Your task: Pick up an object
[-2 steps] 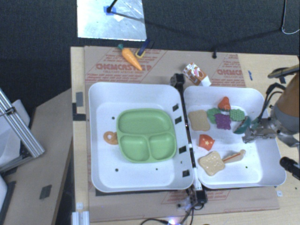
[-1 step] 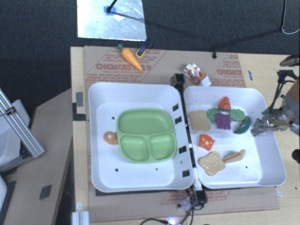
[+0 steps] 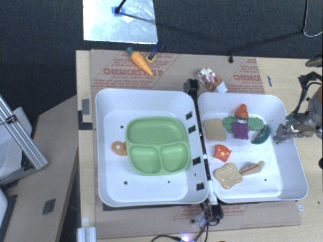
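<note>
My gripper (image 3: 280, 133) hangs at the right rim of the right bin (image 3: 287, 185), just right of a dark teal crescent piece (image 3: 261, 135). Nothing shows between it and that piece. Toy foods lie in this bin: a tan bread slice (image 3: 214, 129), a purple piece (image 3: 240, 130), a green patterned piece (image 3: 255, 121), a red-orange piece (image 3: 241, 111), a small red piece (image 3: 222, 152), a toast slice (image 3: 227, 176) and a pale stick (image 3: 252, 168).
The left bin (image 3: 108, 180) holds a green divided plate (image 3: 156, 145) and a small pretzel (image 3: 119, 148). Behind the bins on the cardboard lie a toy carrot (image 3: 141, 63) and a wrapped snack (image 3: 211, 79). A shiny foil sheet (image 3: 120, 13) sits farther back.
</note>
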Controlling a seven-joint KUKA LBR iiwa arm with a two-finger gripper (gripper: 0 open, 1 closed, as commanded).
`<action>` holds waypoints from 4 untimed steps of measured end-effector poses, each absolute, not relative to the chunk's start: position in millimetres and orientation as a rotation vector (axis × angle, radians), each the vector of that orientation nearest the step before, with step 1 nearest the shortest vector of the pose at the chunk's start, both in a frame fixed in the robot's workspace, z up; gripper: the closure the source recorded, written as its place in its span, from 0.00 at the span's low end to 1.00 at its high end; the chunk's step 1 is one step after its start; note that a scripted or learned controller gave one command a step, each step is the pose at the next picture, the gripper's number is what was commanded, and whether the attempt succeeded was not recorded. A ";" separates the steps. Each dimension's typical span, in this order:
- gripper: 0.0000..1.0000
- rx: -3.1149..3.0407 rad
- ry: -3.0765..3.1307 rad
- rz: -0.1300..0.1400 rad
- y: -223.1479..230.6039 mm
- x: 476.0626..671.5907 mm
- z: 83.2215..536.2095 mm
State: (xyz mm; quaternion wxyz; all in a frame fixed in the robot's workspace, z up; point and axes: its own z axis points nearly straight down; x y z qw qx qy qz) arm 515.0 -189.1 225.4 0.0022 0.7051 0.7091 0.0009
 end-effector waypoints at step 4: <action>1.00 2.209 2.235 0.005 43.4 535.1 233.8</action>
